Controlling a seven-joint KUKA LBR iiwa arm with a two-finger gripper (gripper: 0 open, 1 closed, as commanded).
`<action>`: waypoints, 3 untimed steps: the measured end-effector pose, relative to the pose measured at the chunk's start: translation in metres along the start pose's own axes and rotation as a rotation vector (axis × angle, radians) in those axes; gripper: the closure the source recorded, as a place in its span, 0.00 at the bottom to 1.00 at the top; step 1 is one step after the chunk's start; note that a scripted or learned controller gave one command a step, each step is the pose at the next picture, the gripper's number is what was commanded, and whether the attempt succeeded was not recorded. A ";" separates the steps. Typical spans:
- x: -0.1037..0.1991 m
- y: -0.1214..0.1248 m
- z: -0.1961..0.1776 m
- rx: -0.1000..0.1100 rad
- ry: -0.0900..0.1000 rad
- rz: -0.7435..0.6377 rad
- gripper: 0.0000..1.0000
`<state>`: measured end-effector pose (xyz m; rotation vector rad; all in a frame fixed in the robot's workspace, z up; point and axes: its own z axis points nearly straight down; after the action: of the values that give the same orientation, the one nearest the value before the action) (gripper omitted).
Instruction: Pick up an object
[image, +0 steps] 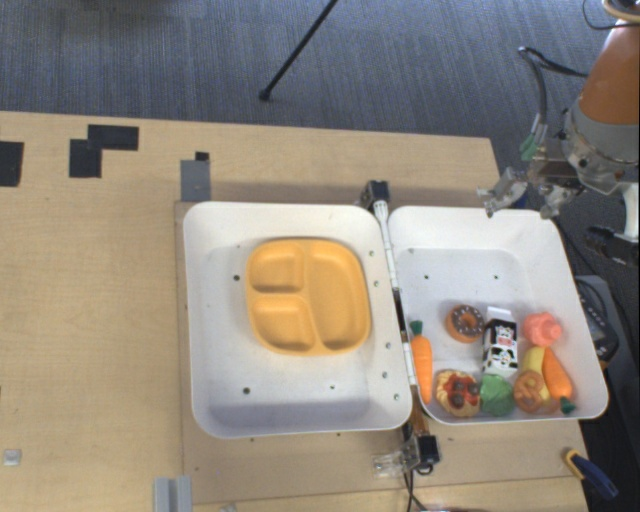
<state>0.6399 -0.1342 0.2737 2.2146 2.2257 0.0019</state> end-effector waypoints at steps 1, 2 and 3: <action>-0.063 -0.088 0.037 0.000 -0.001 -0.181 0.00; -0.024 -0.108 0.156 0.001 0.001 -0.253 0.00; -0.019 -0.096 0.183 -0.007 -0.005 -0.666 0.00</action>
<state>0.5445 -0.1537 0.0906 1.3613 2.8194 0.0032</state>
